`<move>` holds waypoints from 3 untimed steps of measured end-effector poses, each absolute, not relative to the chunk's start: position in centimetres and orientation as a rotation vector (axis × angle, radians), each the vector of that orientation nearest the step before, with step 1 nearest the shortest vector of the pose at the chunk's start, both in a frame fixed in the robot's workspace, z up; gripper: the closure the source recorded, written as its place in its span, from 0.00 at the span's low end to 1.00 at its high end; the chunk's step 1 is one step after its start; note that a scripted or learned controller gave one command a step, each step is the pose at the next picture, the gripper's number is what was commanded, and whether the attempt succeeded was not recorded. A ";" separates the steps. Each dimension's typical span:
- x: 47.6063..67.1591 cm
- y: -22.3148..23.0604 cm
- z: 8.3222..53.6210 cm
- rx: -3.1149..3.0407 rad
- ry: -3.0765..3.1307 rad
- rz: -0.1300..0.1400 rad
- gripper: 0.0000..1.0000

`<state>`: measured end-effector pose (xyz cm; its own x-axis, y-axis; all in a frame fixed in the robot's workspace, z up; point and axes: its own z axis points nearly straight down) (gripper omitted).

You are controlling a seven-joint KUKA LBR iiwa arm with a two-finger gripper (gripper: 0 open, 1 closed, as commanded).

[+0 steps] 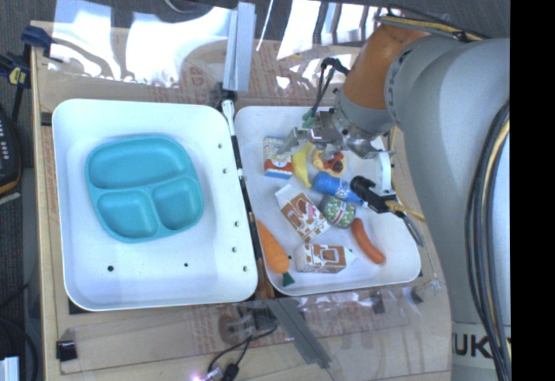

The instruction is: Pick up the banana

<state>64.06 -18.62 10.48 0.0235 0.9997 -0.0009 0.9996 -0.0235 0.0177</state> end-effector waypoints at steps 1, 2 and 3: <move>64.3 -18.4 11.8 2.228 2.191 0.026 1.00; 64.3 -18.4 11.8 2.227 2.193 0.026 0.00; 63.8 -18.6 9.4 2.164 2.277 0.003 0.00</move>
<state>63.84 -18.55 9.43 -0.0508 0.9987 0.0014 0.9987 0.0508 0.0010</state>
